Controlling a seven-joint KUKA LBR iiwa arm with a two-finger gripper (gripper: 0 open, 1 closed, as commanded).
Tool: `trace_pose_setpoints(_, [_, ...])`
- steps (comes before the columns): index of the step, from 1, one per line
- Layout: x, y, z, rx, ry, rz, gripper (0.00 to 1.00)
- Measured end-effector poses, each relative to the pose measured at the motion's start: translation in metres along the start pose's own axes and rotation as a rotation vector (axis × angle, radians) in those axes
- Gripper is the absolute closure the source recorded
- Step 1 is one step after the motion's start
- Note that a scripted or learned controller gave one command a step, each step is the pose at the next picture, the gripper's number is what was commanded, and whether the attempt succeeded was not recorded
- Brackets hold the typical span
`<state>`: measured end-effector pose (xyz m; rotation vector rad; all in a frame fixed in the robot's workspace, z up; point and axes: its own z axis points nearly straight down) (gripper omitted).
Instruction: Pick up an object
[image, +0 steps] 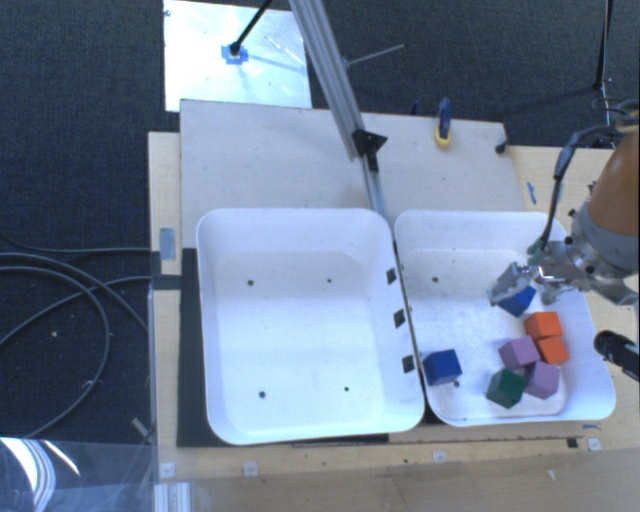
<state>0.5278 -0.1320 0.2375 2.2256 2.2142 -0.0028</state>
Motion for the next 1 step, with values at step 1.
trace_pose_setpoints(1, [-0.0427, 0.0193, -0.0739, -0.011, -0.003, -0.004, 0.0])
